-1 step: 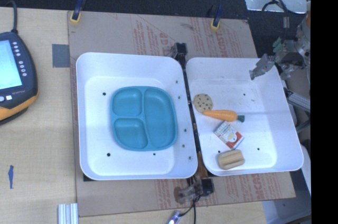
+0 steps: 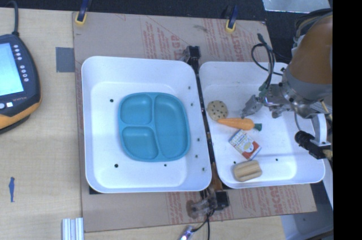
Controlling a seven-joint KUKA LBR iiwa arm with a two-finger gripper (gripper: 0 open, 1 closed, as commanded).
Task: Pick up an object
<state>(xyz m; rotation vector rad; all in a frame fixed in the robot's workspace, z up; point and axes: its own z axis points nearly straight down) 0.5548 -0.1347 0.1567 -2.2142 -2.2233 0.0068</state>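
Hand (image 2: 253,106) sits low in the right bin (image 2: 283,176), fingers spread apart, nothing between them. Tips are just above the stem end of the toy carrot (image 2: 236,123), near it; contact I can't confirm.

Near to far in the right bin: bread-roll-like block (image 2: 246,170) at the front edge, small printed packet (image 2: 244,144) just behind it, then the carrot lying crosswise, then a round cookie (image 2: 216,108) by the divider. All four rest on the bin floor, none lifted.

Left bin (image 2: 96,120) holds a blue three-compartment plate (image 2: 154,125), compartments bare.

Status: the pick is not done. Judging by position, the arm (image 2: 311,63) is at approach/pre-grasp, and the carrot looks like the likeliest target. Left to do: close on an object, lift it clear of the bin.

Risk: the carrot is thin and round, with the packet just beside it, so a close could slip off or nudge the neighbour.

Teach pendant (image 2: 14,80) lies on the table (image 2: 39,176) far left, well apart from the bins.
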